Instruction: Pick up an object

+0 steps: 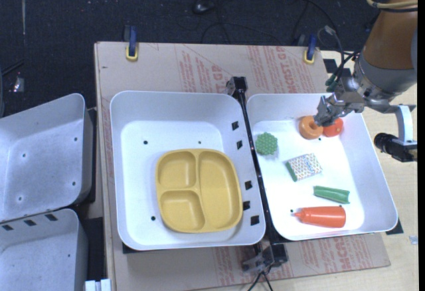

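Claw [327,115] over orange ring [309,127], right bin [375,170]; yellow tray [198,190] left bin [133,150].

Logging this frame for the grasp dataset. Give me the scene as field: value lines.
left bin: yellow divided tray
right bin: green bumpy ball, patterned block, green bar, orange-red bottle, orange ring, red object
pincer: far corner of right bin, over the orange ring and red object
grasp: cannot tell
bench: cardboard sheet, clamped at far edge
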You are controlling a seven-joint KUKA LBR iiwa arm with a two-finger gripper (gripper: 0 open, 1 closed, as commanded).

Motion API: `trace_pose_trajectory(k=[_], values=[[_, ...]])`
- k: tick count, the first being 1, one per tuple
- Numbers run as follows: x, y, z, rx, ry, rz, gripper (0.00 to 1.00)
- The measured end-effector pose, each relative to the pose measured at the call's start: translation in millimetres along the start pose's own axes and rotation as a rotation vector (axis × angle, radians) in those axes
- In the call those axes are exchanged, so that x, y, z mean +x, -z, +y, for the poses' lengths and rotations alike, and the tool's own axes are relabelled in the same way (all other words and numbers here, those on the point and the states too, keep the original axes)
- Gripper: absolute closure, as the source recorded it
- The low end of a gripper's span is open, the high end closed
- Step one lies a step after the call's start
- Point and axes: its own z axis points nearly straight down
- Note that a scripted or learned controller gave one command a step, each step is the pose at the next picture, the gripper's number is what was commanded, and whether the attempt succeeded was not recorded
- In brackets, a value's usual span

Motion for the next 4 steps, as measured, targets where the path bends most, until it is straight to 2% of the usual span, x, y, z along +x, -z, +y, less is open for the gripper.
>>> trace_pose_trajectory(k=[1, 2, 4], values=[[57, 7, -10, 0.000, 0.001, 0.000, 1.00], [108, 3, -31, 0.001, -0.002, -0.001, 1.00], [202, -3, -59, 0.002, 0.001, 0.000, 1.00]])
